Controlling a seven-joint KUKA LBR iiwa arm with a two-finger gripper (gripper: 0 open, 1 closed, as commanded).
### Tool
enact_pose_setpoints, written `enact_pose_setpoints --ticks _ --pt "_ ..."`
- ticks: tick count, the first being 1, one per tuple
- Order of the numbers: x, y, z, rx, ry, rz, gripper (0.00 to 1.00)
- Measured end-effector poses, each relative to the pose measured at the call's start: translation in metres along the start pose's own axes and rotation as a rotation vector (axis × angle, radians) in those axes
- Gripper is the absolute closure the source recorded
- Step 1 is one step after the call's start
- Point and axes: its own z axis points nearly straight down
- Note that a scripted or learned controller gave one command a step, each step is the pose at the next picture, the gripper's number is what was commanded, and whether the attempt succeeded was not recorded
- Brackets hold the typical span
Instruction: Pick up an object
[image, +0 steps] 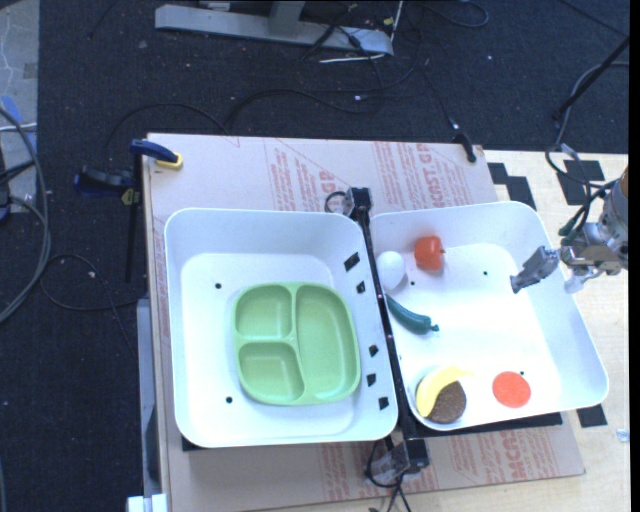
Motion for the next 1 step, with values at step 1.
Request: enact_pose_setpoints --ticks 1 --pt "0.0001 0.0007 -0.0016 -0.003 -0.001 -0.001 0.00"
